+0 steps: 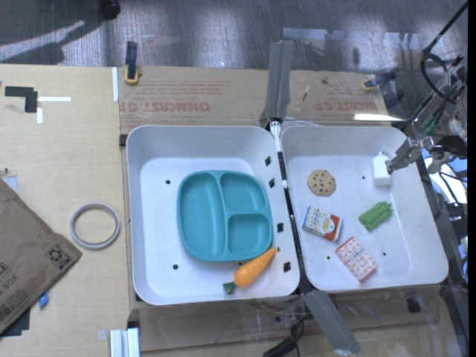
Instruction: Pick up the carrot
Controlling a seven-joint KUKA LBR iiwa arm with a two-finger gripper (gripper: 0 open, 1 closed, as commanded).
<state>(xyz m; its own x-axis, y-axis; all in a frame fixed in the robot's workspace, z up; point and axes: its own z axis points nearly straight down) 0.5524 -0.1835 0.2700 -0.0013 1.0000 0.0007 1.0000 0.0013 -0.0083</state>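
Although the carrot (253, 267) lies in plain sight at about six o'clock in the left bin (141, 199), its spot makes the pick awkward. It rests tilted, its thick orange end touching the lower rim of the teal divided plate (223, 214) and its green tip pointing toward seven o'clock, close to the bin's front wall. The pincer (401, 157) sits far off, at about two o'clock over the right bin (416, 274), just beside a small white block (381, 169); whether it is parted or closed cannot be told from this view, and nothing can be seen held in it.

Several things could go wrong. A descent slightly toward twelve o'clock would probably strike the plate's rim rather than straddle the carrot. A descent slightly toward six o'clock may hit the sloping front wall. Because the carrot is tapered and rounded, a squeeze near the thin end would likely let it slip or roll out. The long crossing from one bin to the other also leaves room for a misaligned approach.

Counted: two bins, one carrot, one plate with three compartments, one cookie (321, 182), one white block, one green vegetable (375, 216), two small printed packets (322, 222), and one tape ring (94, 224) on the bench (59, 155) at nine o'clock.
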